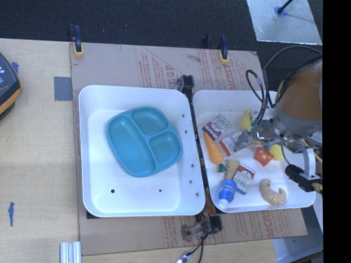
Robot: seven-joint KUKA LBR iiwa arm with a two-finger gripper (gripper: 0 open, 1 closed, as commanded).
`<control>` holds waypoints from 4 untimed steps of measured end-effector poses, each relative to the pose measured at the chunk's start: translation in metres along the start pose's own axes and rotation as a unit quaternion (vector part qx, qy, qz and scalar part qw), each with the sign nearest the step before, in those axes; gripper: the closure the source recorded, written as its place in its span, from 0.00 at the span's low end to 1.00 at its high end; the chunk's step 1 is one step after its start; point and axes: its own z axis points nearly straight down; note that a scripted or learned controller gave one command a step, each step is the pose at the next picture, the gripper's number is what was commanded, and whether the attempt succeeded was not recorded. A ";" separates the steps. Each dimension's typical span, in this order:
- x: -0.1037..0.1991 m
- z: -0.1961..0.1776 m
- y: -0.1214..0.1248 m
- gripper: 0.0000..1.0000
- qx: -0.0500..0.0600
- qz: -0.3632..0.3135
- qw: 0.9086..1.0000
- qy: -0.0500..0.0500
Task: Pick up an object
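On the left we see the blue divided plate (145, 141) alone in its white bin (88, 147). The pickable clutter, carrot (213, 148) to croissant (272, 192), crowds the right bin (296, 204), likely kept within the arm's reach. The gripper (262, 135) hangs over that pile, and we cannot tell its state.

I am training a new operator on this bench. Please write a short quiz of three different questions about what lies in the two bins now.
1. True or false: the blue divided plate lies in the left bin.
2. Which item lies nearest the right bin's front wall? A) orange carrot B) small bottle with blue cap C) red packet
3. Fill in: the curved tan piece lies in the ____ bin.

Key: 1 true; 2 B; 3 right.
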 end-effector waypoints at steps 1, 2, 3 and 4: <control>0.013 0.045 0.061 0.00 0.000 0.000 1.000 0.000; -0.044 0.045 0.018 0.00 0.001 -0.001 1.000 0.004; -0.054 0.024 0.067 0.00 -0.001 -0.001 1.000 0.007; 0.031 0.044 0.080 0.00 0.000 0.000 1.000 0.001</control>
